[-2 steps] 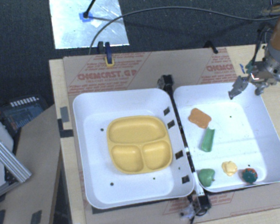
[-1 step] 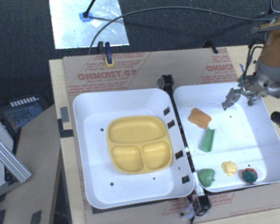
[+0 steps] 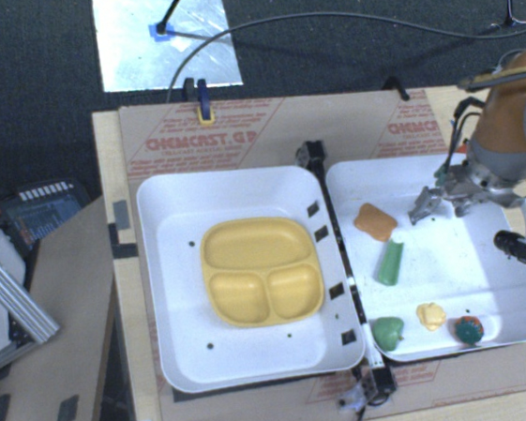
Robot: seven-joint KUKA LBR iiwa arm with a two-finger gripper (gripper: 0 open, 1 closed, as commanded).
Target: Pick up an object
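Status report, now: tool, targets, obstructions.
Tool low over right bin, nothing between its fingers. Nearest piece: orange lump, beside green stick. Yellow tray sits in left bin. Nothing between tool and lump.

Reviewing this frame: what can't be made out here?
- Grey metal pincer, camera view: too small and blurred to judge its finger gap, or any contact with the orange rounded toy.
- Grey arm with orange band: cut off by the right edge.
- Small green-and-red round toy: too small to identify.
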